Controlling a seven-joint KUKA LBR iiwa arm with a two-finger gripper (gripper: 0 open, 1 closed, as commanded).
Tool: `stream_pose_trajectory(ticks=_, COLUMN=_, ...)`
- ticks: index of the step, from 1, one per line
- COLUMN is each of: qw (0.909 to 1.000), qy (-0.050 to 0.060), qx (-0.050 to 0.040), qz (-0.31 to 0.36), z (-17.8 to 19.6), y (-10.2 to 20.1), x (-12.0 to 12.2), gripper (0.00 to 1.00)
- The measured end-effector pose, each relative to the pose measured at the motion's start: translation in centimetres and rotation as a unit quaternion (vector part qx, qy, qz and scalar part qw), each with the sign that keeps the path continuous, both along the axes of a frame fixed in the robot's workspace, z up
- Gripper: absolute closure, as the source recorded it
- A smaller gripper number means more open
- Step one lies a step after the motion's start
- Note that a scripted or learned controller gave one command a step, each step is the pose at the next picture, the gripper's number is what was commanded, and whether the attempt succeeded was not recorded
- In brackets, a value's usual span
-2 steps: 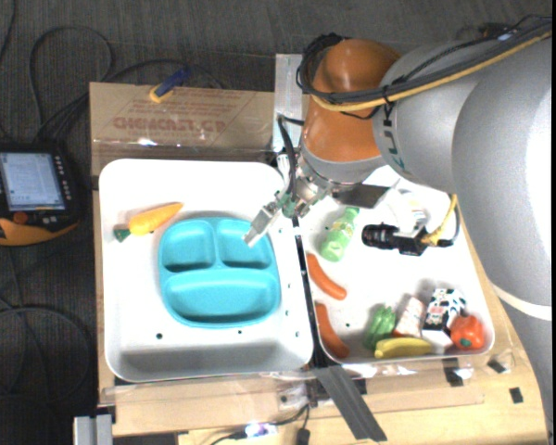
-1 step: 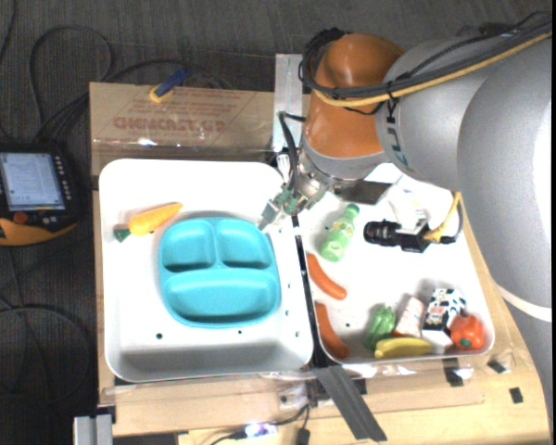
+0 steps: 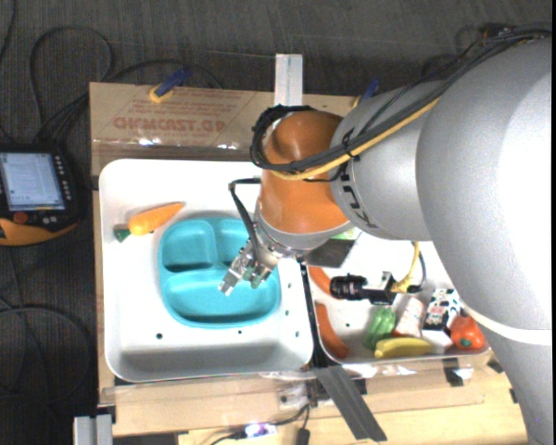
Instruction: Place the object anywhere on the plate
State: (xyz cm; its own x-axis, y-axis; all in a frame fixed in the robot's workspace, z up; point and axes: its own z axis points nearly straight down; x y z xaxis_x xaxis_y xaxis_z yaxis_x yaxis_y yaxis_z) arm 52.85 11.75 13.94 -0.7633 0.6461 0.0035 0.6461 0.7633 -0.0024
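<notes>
Gripper (image 3: 242,277) hangs over the blue plate (image 3: 190,290) in the left bin (image 3: 134,341), fingers slightly apart, nothing between them. Carrot (image 3: 151,218) lies in that bin, just beyond the plate's far-left corner.

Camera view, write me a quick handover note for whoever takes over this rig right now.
Hand: hovering over the turquoise plate in the left bin; I cannot tell whether it carries anything.
Carrot: lying on the left bin's floor, beside the plate's upper left corner, not on it.
Right bin: holds a banana, a green pepper and other small items.
Done: nothing is visibly resting on the plate.
Left: get an object onto the plate.
</notes>
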Motion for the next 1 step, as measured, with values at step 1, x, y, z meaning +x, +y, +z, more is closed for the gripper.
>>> stream_pose_trajectory(ticks=1, qw=0.9945, qy=-0.002, qx=-0.0007, qz=0.104, z=4.45, y=-1.9, x=4.44, gripper=1.0)
